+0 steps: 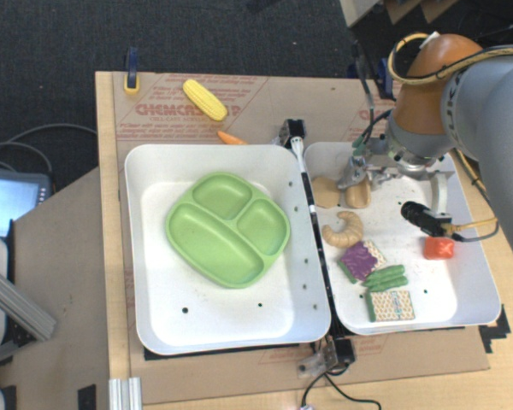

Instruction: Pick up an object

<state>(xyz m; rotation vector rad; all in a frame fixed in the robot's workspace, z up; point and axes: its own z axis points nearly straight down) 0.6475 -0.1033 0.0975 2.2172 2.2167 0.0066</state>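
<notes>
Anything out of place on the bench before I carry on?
Yes: a yellow corn cob and a small orange piece lie on the cardboard behind the left bin, outside both bins. The other items sit inside the right bin.

You have open floor in the right bin (474, 301) along its near and right sides. The croissant (344, 227), purple piece (356, 260) and green beans (385, 277) crowd its left part (close to the divider).
</notes>
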